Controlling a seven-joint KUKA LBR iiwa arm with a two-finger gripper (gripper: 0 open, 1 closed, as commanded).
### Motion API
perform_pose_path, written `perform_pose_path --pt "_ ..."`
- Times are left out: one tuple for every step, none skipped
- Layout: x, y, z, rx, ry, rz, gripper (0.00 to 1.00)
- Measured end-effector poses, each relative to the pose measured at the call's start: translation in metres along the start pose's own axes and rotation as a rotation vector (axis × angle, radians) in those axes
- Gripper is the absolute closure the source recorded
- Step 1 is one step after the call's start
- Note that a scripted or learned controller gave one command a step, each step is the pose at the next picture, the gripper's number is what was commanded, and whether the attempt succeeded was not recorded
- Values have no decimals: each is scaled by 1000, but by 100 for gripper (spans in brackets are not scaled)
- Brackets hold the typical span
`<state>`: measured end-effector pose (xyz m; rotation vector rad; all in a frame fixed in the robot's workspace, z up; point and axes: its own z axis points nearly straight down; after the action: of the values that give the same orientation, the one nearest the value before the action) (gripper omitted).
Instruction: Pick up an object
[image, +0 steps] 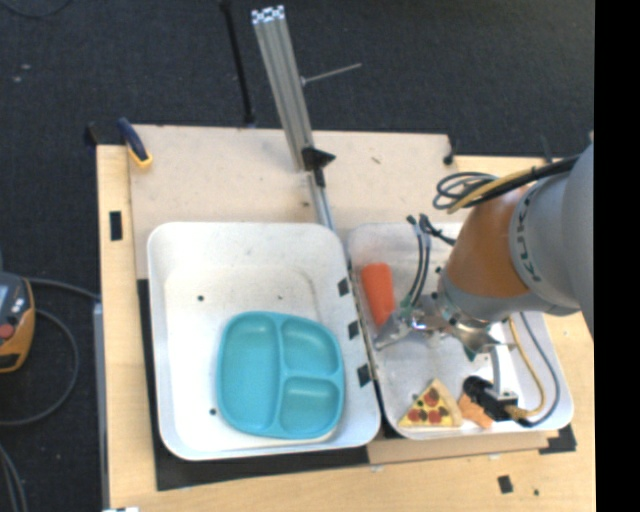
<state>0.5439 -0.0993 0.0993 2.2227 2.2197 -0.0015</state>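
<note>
One arm over two white bins, three loose things counted

The left bin (158, 262) holds one blue divided plate (280, 375). The right bin (385, 236) holds one orange block (377, 290) near its left wall and one toy pizza slice (432, 408) at its front edge. The arm (510, 250) hides much of the right bin. The gripper (402, 325) hangs just beside the orange block's lower end, and I cannot tell whether it is open or closed. A metal post (285, 85) slants over the bench (230, 170).
</note>
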Motion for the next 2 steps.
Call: perform_pose_path --pt "-1 2 -14 -5 1 4 100" --pt "-7 1 -58 -6 -1 3 100"
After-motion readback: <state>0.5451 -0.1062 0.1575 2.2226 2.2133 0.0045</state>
